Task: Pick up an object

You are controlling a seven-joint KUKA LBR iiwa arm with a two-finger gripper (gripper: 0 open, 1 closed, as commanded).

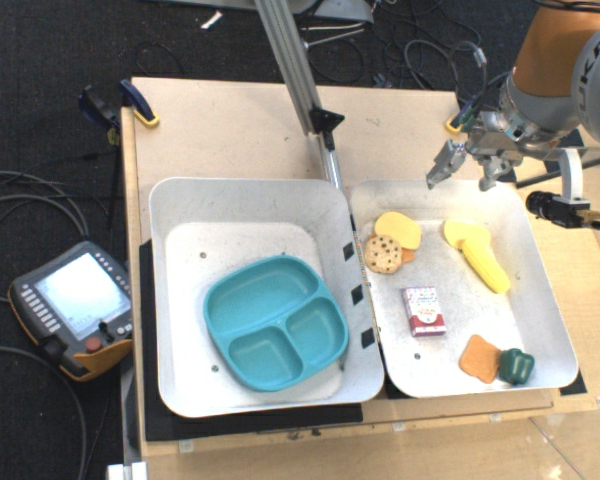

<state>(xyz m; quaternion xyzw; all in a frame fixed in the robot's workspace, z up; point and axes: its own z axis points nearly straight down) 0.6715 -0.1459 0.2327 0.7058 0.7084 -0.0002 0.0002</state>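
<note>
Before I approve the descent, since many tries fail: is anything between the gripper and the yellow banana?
Nothing visible. The gripper hangs open above the right bin's far edge; the banana lies just below it, uncovered.

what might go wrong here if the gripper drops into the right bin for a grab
The gripper hangs open above the right bin's far rim, so a straight drop may strike the rim. The cookie touches the yellow piece beside it, so the fingers may nudge both and close on neither. The orange piece and green piece sit against the near corner wall, leaving little room for a finger.
</note>
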